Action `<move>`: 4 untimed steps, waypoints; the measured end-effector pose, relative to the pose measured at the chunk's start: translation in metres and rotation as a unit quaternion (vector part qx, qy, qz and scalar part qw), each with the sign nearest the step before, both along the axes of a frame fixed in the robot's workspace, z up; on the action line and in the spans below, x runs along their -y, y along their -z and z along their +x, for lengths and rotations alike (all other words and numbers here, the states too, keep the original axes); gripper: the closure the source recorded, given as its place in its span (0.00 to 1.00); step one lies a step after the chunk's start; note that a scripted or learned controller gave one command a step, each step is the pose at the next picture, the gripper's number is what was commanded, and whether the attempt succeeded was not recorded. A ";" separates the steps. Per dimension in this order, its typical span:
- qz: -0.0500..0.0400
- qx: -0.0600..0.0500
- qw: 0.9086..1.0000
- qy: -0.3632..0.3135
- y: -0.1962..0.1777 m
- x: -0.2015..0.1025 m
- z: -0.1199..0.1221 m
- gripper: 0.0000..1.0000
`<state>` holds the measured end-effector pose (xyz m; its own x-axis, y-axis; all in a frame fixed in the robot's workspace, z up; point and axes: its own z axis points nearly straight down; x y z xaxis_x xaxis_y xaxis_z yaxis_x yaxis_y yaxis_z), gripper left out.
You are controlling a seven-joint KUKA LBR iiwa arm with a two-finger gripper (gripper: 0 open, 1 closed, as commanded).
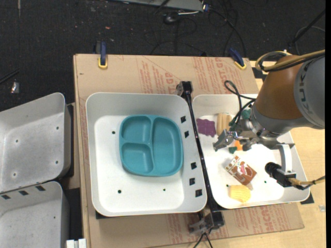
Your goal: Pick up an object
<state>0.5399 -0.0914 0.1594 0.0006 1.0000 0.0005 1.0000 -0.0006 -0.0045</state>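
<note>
**Gripper low in right bin, nothing visibly held**

Camera view: gripper (231, 140) sits inside the right bin (295, 198), in its upper middle. Arm (289, 94) covers the bin's upper right corner. Can't tell if the fingers are apart or together; too dark and cluttered.

Relative to the gripper: purple piece (206, 126) just left, wooden block (223, 122) just above-left with its long axis running roughly up-down, small orange bit (238, 144) touching or partly under it, snack packet (241, 171) below lying diagonal, yellow piece (239, 192) lower still. Teal divided plate (151, 145) is well left, in the left bin (103, 190).
</note>
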 end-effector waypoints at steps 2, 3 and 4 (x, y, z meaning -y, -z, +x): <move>0.000 0.001 1.000 0.000 0.069 0.001 0.004 0.00; 0.000 0.002 1.000 0.001 0.057 0.001 0.005 1.00; -0.001 0.004 1.000 0.000 0.014 0.002 0.002 1.00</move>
